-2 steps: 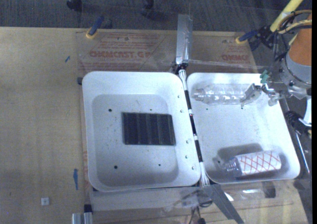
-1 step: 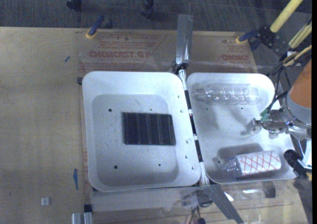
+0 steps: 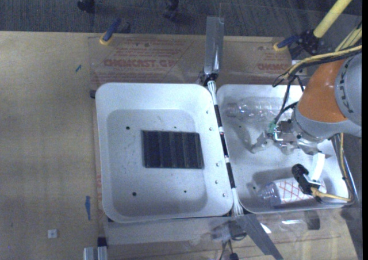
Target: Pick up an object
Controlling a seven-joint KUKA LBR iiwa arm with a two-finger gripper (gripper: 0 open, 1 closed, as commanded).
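Note:
A clear plastic bottle (image 3: 256, 107) lies on its side at the back of the right bin (image 3: 230, 155). A second clear bottle with a red and white label (image 3: 286, 190) lies along that bin's front wall. My gripper (image 3: 269, 137) is low over the middle of the right bin, between the two bottles and just in front of the clear one. I see nothing held in it. The grey arm with its orange band (image 3: 322, 100) comes in from the right above the bin.
The left bin (image 3: 115, 103) has a dark slatted rectangle (image 3: 172, 149) in the middle of its floor. A thin divider (image 3: 221, 138) separates the two bins. Blue and yellow clamps (image 3: 110, 31) sit on the wooden bench behind them.

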